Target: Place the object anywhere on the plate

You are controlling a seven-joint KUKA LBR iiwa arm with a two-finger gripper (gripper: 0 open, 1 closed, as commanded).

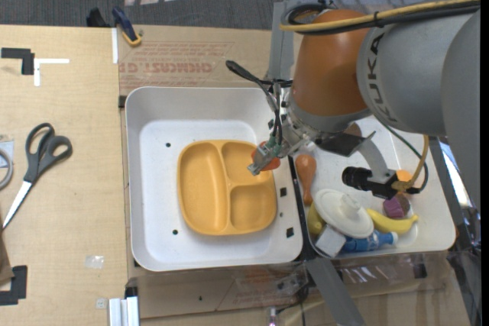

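A yellow divided plate (226, 187) lies in the left white bin (149, 187). My gripper (263, 161) hangs over the plate's right rim, at the upper right compartment. Its fingers are closed on a small reddish-brown object (257, 167), which sits just above the plate's surface. The grey arm with its orange band reaches in from the right and covers the far part of the right bin.
The right bin (435, 237) holds an orange carrot-like piece (306, 172), a white round lid (344, 214), a banana (395, 223), a purple piece (395, 205) and a blue bottle (365, 243). Scissors (37, 158) lie on the bench at left.
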